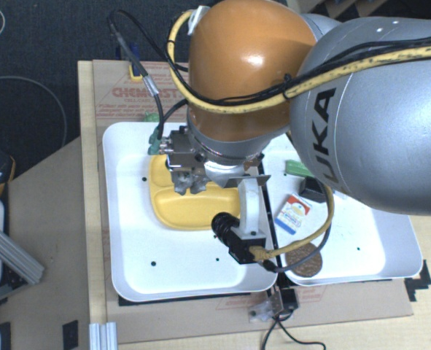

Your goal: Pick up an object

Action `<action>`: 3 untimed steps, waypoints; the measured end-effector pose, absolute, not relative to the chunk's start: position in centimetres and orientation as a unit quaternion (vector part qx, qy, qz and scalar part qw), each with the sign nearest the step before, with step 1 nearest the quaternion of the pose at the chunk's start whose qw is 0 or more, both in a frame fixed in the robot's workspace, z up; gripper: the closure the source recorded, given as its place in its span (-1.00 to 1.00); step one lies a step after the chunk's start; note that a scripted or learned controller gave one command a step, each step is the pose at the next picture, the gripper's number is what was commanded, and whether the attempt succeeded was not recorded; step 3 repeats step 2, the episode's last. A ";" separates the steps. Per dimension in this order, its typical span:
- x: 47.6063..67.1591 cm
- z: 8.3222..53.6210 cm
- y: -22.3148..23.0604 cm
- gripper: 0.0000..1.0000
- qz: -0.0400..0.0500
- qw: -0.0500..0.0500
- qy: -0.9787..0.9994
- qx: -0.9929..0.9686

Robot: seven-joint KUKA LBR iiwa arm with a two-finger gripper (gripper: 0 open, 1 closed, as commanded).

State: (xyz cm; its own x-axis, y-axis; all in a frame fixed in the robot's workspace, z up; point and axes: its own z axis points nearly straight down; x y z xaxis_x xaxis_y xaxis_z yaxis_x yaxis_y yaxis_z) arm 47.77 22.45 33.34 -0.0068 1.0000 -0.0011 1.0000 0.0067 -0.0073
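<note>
Grey arm (375, 108), orange band (248, 49), yellow-black cable (361, 60)

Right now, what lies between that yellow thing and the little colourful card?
In the camera view, the arm's white bracket with a black cable stands between the yellow thing and the card.

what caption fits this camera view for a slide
KUKA arm reaching over a yellow object in the left white bin.
</note>
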 end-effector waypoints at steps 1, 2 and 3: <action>48.0 47.9 22.5 1.00 -0.009 -0.003 -0.708 -0.706; 47.9 45.3 16.5 1.00 0.002 0.001 -0.705 -0.709; 47.9 45.3 16.5 1.00 0.002 0.001 -0.705 -0.709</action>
